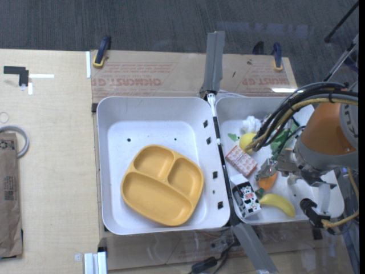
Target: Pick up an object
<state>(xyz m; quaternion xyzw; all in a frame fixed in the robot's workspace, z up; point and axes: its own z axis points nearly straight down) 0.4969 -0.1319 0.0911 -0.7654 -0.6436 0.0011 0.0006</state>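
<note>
The arm is reaching down among the right bin [228,108] clutter, its gripper [272,167] over an orange piece [266,181], grip state unreadable, nothing visibly lifting yet.

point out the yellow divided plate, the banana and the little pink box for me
yellow divided plate [149,192], camera view, on the floor of its large compartment
banana [278,203], camera view, on the middle of its curved body
pink box [241,161], camera view, on the centre of its top face
</note>
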